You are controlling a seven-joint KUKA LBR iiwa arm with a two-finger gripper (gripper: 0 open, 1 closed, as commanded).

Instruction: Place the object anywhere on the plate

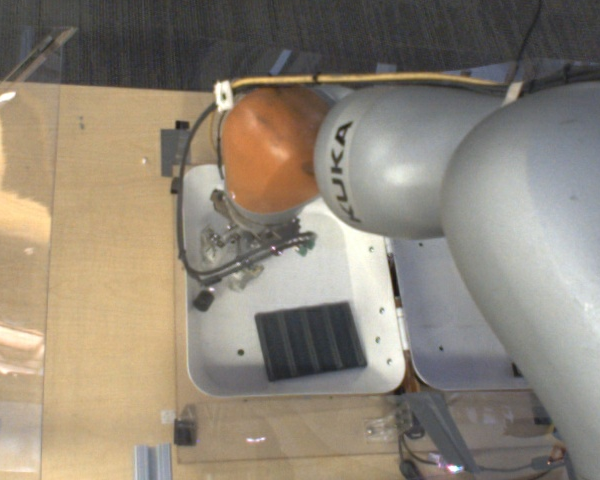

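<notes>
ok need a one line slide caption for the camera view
KUKA arm reaches from the right over the left white bin, its gripper low near the bin's far end, a dark ribbed plate lying nearer the camera.

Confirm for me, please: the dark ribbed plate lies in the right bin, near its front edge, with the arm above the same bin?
Not quite: the plate lies in the left bin, not the right one, as the camera view shows. The rest holds: it sits near that bin's front edge, and the arm reaches over the same bin.

A robotics lab: KUKA arm (pixel 460 178) over white bins (pixel 220 368) on a wooden bench (pixel 90 268).
</notes>
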